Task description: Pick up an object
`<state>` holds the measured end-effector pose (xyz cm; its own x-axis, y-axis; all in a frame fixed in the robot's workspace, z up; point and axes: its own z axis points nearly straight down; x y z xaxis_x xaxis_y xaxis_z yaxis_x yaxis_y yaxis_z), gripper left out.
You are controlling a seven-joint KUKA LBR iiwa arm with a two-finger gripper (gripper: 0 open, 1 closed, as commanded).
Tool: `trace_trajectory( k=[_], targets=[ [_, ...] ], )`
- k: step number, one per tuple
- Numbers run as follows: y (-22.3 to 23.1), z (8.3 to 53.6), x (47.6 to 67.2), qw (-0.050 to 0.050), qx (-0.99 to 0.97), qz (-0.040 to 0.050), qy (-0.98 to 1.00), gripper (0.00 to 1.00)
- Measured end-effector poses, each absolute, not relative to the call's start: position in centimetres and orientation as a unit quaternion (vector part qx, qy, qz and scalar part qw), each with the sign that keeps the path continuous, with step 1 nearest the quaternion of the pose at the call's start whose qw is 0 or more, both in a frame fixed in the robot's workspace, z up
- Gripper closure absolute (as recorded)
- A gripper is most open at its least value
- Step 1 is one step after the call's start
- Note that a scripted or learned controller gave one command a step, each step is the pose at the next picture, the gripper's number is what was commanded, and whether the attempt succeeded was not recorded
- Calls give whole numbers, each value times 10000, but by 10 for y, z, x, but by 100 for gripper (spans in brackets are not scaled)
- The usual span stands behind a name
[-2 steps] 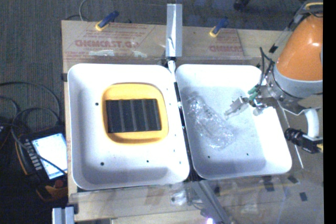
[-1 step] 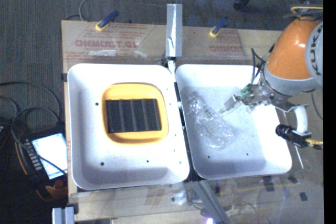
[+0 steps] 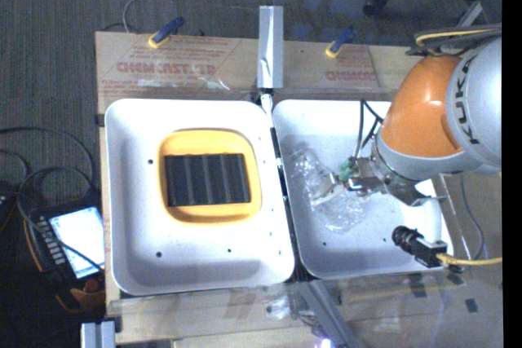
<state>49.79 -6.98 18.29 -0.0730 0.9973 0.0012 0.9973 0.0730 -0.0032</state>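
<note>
Crumpled clear plastic (image 3: 326, 187) lies in the right bin (image 3: 326, 255), spreading from near the divider toward the middle. The end effector (image 3: 352, 178) sits at its right edge, touching or just over it; its grip cannot be told. Farther left, a yellow tray (image 3: 175, 209) rests in the left bin (image 3: 130, 240).

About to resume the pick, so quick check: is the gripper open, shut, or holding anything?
Gripper: low in the right bin, at the crumpled clear plastic; whether it grips anything cannot be told.
</note>
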Motion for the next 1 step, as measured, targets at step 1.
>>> trace_trajectory(
  k=[1],
  targets=[
    [-99,93,554,-66,-6648,-53,-7469,0]
  ],
)
